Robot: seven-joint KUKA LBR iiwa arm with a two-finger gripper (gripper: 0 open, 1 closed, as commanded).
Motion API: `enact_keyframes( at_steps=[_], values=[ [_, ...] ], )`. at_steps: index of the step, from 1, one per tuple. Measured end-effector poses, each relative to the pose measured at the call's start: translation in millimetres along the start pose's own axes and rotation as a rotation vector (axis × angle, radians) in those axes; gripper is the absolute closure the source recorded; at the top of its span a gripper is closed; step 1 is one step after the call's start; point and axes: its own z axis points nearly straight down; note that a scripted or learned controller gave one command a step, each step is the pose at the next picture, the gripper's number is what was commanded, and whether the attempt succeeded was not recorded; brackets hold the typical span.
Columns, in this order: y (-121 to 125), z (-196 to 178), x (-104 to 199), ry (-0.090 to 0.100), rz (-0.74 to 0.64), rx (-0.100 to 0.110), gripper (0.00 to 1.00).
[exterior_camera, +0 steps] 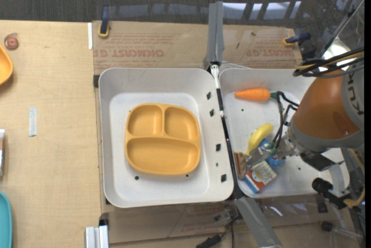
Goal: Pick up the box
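A grey arm with an orange band reaches from the right into the right bin (301, 183), its jaws (268, 155) low over a small box (258, 175) near the bin's front left corner, beside a banana (260, 137); whether they are spread or pinching, I cannot tell. The box looks light, thin cardboard, crushable, best gripped across its narrow sides.

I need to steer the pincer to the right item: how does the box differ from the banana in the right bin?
The box is flat and angular with printed white, blue and red faces; the banana is plain yellow, curved and rounded. The box lies at the bin's near left corner; the banana sits just behind it, farther from the front rim. The pincer is low over both. Both lie in the right bin, close together.
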Motion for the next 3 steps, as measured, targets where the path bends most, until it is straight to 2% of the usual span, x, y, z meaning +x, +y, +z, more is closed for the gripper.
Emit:
enact_keyframes(
  at_steps=[1, 2, 3],
  values=[
    [-0.4, 0.5, -0.9, 0.0, -0.069, 0.0, 0.0],
    [-1.5, 0.2, -4.2, 0.0, 0.052, 0.0, 0.0],
    [-0.6, 0.5, -2.2, -0.001, -0.03, 0.001, 0.0]
  ],
)
